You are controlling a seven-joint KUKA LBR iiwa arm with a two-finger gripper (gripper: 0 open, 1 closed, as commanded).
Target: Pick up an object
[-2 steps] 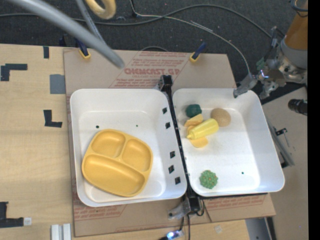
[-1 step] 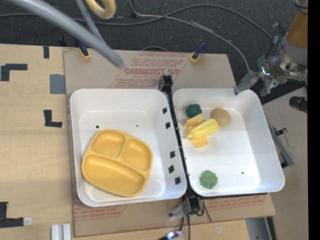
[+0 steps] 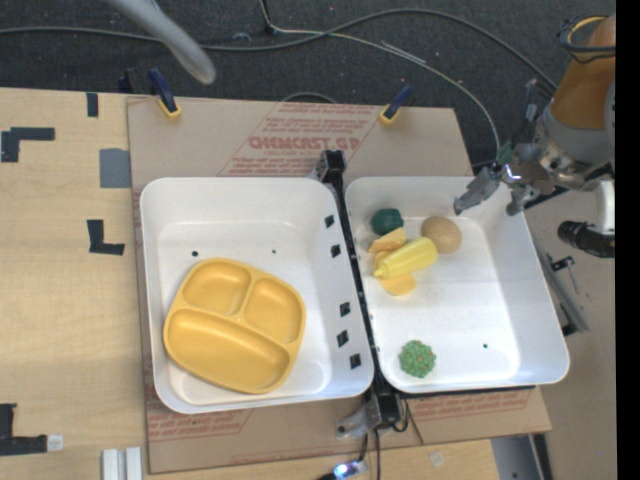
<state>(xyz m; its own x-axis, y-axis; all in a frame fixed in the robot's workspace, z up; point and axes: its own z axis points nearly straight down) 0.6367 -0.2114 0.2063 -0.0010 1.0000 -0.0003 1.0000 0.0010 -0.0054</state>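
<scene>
You'll find the end effector (image 3: 497,190) at the far right corner of the right bin (image 3: 520,298), hovering over its rim, with its two dark fingers spread apart and nothing between them. The grey arm (image 3: 585,88) with its orange band comes in from the right edge.

Open room lies along the right bin's right half and near side: bare white floor between the cluster and the right wall. The objects crowd the divider (image 3: 345,258) side. A dark green piece (image 3: 387,220) sits at the far left, a yellow corn-like cylinder (image 3: 408,259) lies tilted just below it, touching an orange piece (image 3: 388,239) and a flat yellow slice (image 3: 399,285). A smooth tan egg-shaped piece (image 3: 441,235) rests against the cylinder's right end, nearest the end effector. A bumpy green ball (image 3: 417,359) sits alone near the front wall, well apart from the rest.

The left bin (image 3: 200,208) holds a glossy yellow divided plate (image 3: 235,324) with rounded corners, set toward its near side. Both bins rest on cardboard (image 3: 290,138) clamped to the wooden tabletop (image 3: 50,298).
</scene>
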